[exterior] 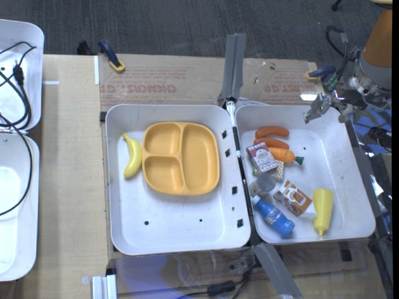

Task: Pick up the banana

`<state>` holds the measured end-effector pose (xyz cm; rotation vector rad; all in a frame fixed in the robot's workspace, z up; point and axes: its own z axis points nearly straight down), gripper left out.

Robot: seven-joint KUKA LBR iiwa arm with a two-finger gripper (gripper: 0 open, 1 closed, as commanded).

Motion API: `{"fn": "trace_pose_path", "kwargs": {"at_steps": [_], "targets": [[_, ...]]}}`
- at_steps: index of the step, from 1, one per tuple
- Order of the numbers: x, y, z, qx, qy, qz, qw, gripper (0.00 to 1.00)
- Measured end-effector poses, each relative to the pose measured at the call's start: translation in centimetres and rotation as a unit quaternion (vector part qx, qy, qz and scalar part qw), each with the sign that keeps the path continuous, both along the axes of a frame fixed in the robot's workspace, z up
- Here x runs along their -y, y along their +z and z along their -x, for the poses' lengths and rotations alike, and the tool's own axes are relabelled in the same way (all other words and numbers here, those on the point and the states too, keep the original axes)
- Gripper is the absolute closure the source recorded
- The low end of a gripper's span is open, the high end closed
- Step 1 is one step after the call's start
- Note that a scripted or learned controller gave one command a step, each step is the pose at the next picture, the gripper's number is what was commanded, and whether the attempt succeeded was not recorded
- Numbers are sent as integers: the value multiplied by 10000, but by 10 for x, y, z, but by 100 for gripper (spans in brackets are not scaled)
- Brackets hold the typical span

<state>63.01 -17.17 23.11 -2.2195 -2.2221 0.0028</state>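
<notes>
The yellow banana lies in the left bin, by its left wall and touching the left rim of a yellow divided plate. My gripper hangs over the far right corner of the right bin, a long way to the right of the banana. Nothing is visibly held in it.
The right bin holds a sausage, a carrot, a red packet, a grey cup, a blue bottle, a small carton and a yellow squeeze bottle. A raised divider separates the bins.
</notes>
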Motion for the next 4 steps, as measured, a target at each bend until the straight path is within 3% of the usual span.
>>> {"fn": "trace_pose_path", "kwargs": {"at_steps": [1,2,3,4], "targets": [[43,-119,73,-7,838,-15,9965,0],[47,-126,149,-6,1269,-34,9919,0],[49,-116,146,31,1255,-3,9921,100],[-43,1,149,5,1143,-1,9934,100]]}}
